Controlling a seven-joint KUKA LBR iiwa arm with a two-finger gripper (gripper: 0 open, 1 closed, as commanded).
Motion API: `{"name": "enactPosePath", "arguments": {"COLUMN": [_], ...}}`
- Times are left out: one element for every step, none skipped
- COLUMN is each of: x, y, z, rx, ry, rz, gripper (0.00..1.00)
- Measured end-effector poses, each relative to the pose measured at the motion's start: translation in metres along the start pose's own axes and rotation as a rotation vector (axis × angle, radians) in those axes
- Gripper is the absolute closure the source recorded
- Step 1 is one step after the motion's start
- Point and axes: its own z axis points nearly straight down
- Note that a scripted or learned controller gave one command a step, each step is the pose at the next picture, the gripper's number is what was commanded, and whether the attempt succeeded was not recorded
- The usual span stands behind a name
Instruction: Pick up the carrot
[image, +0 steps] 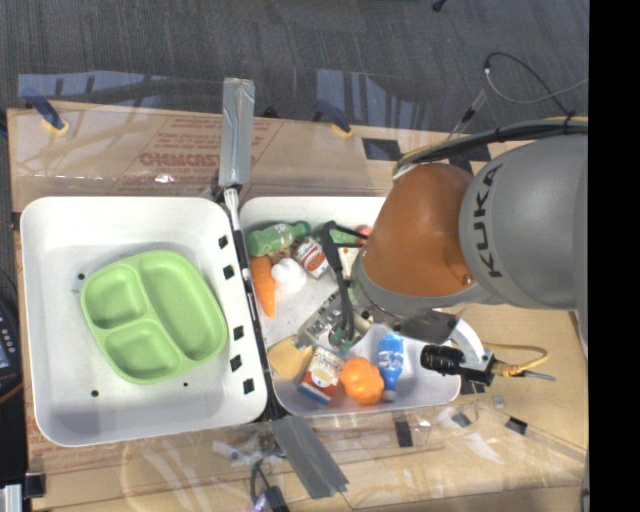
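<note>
**A:** Item one, floor?

**B:** Dark grey carpet (150, 35), ribbed weave, across the top of the view.

**A:** Item two, bench?

**B:** Light wood bench top (545, 440), bare at lower right. A flattened cardboard sheet (130, 150) with faint red print lies at the back under clear plastic film (300, 125).

**A:** Fixings?

**B:** Blue tape pieces (45, 112) at the film's corners; a grey tape strip (236, 130) running up from between the bins; another grey strip (310, 455) at the front edge.

**A:** Light?

**B:** Even, overhead, with soft glare on the film.
</note>
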Motion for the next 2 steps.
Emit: {"name": "enactPosePath", "arguments": {"x": [-0.068,-0.068], "y": [-0.025,-0.014], "z": [-0.005,-0.037], "rx": [0.001,0.0], "ry": [-0.001,0.0], "rz": [0.098,0.043], "gripper": [1.0,1.0]}}
